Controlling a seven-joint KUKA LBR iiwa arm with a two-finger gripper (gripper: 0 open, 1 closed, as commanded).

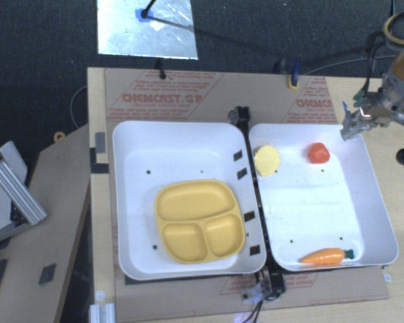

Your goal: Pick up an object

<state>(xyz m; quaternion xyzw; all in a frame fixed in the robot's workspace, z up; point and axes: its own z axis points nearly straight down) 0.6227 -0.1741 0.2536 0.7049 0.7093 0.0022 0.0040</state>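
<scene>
**Hovering past the right bin's far corner, nothing picked yet**

Starting with the bench (188, 93): bearing two white bins side by side. Left bin (131, 180) holding a yellow tray (199, 220) with three compartments. Right bin (374, 200) holding three candidates: a carrot (323, 256) lying along the near wall, a red ball (318, 153) sitting toward the far right, a yellow disc (266, 159) resting just beside the left wall.

Arm (400, 59) reaching in from the right. Gripper (355, 121) hanging over the bin's far right rim, above and just right of the ball, carrying nothing visible. Impossible to tell whether released or clenched, being too small and blurred.

Judging the risks from here:
- Coming down on the rim instead of the bin floor, being so near the corner.
- Nudging the ball and sending it rolling, given its round shape.
- Scraping over the disc without catching it, lying flat and hard against the wall.
- Pinching the carrot at its taper and letting it slip.
</scene>
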